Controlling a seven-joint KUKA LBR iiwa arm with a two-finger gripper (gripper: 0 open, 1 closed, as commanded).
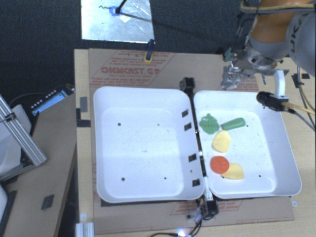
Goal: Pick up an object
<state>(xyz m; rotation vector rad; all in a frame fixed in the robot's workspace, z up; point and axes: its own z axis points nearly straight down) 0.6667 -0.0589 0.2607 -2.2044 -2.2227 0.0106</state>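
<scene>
**Arm Waited Above Far Rim, Pick Not Yet Begun**

Nearest the camera, at the near edge of the tabletop (84, 132), a small clip and some wiring (205, 211) sat where the two bins met. Going left to right, the left bin (106, 102) came first, its floor bare but for a few dark dots. A black hinge strip (193, 132) ran along the seam between the bins.

The right bin (281, 152) held all the candidates, gathered toward its left side. A green leafy piece (209, 124) lay near the seam, with a green cylinder (233, 124) just beside it on the right. A yellow oval piece (221, 142) lay just nearer the camera than those two. Nearer the near edge, a red disc (219, 164) touched a second yellow piece (234, 172).

The end effector (233, 78) hung over the far edge of the right bin, above the rim, well apart from every item and carrying nothing. Whether its fingers stood apart or together could not be told from this slant.

Judged from that, the task stood at the approach step, with no object yet chosen or grasped. The next move likely called for travelling toward the near edge and descending over one item. The green cylinder looked the easiest target. The red disc and its yellow neighbour risked a double catch.
</scene>
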